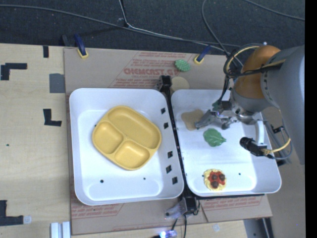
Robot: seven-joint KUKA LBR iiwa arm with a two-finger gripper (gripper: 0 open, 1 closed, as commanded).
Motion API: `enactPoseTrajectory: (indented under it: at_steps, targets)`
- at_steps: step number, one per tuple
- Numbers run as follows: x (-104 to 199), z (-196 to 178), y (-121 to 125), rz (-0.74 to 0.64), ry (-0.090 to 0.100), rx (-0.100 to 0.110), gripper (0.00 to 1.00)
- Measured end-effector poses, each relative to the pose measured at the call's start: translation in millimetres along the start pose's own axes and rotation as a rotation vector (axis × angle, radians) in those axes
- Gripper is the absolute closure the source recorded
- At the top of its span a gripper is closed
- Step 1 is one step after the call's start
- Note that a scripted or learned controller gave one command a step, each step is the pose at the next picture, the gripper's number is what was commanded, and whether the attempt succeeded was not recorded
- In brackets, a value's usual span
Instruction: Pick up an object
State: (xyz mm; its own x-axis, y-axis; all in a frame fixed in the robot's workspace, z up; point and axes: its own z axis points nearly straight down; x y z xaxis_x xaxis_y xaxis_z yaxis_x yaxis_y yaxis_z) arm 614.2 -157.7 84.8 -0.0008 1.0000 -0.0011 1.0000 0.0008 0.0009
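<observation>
Gripper (208,122) low in right bin (247,180), fingers spread, nothing between them. Tan flat piece (192,118) just left of fingertips, against bin's left wall. Green leaf (214,137) just below gripper, small pizza toy (214,179) near front wall.

Leaf likely light, thin, maybe slippery plastic (judgement only): pinch across raised middle, not flat edge.

Red print on the cardboard sheet (130,66) under the bins, upper middle of frame, just above the left bin: one large line reads roughly "CHEMCAST", last letters unclear. Smaller red lines above it, and on the cardboard's lower edge, too small to read.
</observation>
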Motion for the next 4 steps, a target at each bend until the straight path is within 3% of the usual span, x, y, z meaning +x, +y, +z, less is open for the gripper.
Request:
enactPoseTrajectory:
  at_steps: [1, 3, 4]
  targets:
    - [1, -15, 2, -0.003, 0.002, -0.005, 1.0]
    - [1, -136, -3, -0.001, 0.0, -0.004, 1.0]
    - [1, -130, -3, 0.0, 0.0, 0.002, 1.0]
